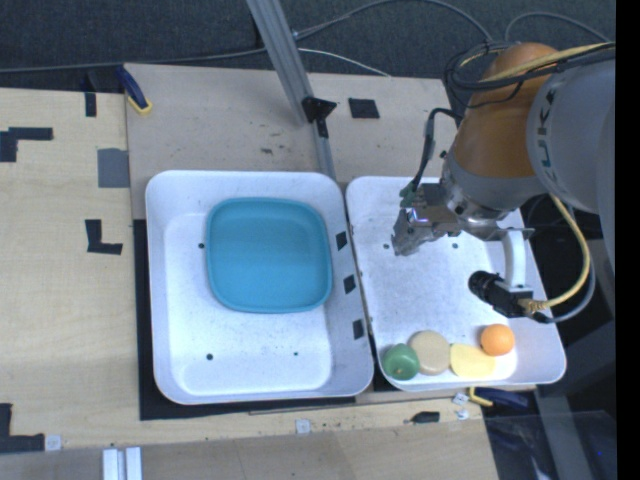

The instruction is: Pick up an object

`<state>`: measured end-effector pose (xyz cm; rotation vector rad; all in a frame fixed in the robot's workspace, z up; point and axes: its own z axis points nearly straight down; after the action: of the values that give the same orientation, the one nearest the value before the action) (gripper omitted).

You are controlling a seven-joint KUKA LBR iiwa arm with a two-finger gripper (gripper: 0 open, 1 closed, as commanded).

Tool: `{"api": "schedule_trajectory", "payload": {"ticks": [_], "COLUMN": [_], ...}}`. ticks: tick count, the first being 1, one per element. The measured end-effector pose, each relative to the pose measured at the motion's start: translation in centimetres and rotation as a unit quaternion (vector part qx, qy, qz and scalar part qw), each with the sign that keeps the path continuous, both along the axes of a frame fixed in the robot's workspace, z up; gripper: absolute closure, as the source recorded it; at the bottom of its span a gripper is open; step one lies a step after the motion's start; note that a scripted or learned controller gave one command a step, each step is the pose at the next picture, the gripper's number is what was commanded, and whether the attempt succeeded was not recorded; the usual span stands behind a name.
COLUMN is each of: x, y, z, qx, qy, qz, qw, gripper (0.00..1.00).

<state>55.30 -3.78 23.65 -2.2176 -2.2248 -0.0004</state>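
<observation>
fingers of the gripper [408,240] point down over the upper left part of the right bin [450,278], and from this slanted overhead angle i cannot tell whether they are spread or closed; nothing shows between them. above the gripper the grey arm [575,118] with its orange band [500,118] reaches in from the right, with black cables looping around the wrist. the objects to pick lie in a row along the near edge of the right bin, well apart from the gripper: a green ball [401,360] at the left end, a tan round disc [431,351] touching it, a pale yellow piece [471,360] next, and an orange ball [496,340] at the right end, just beside the yellow piece. the left bin [180,268] holds a blue square plate [268,254] lying flat in its upper middle. both bins sit side by side on a wooden bench [60,268], and a grey metal pole [285,48] slants down toward the gap between them.
</observation>
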Motion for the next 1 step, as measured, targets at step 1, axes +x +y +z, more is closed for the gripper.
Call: {"api": "schedule_trajectory", "payload": {"ticks": [1], "x": [0.93], "y": [4.74], "z": [-1.12], "qx": [-0.0001], "qy": [0.001], "qz": [0.000], "qw": [1.0000], "gripper": [1.00]}}
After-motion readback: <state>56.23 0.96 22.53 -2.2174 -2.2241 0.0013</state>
